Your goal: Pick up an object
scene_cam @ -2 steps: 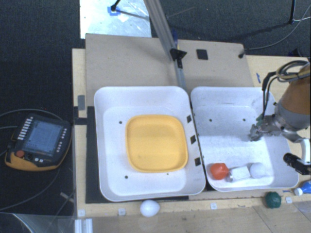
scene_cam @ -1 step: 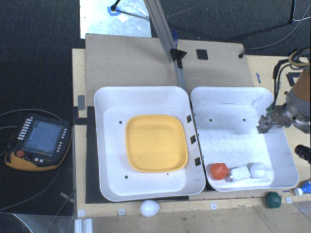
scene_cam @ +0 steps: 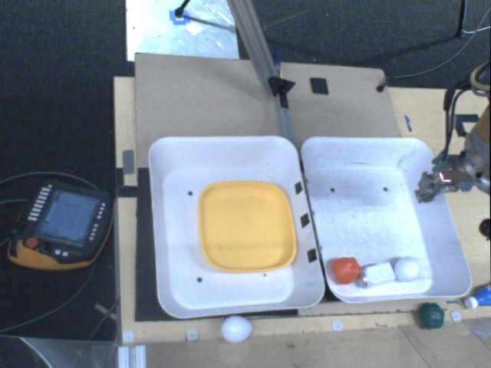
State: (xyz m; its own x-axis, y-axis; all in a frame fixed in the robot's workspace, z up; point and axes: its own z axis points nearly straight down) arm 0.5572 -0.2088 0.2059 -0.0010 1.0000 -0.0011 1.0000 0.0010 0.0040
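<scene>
Camera view, right bin (scene_cam: 430,205): red ball (scene_cam: 344,270), white block (scene_cam: 378,273), white egg (scene_cam: 406,267) bunched at its near edge. Ball looks light, soft, grippable across its middle. Gripper (scene_cam: 430,186) sits at the bin's right rim, state unreadable.

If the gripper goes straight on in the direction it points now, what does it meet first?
The gripper points leftward over the right bin. It would probably cross bare floor and reach the bins' shared wall first; its height is unclear.
</scene>
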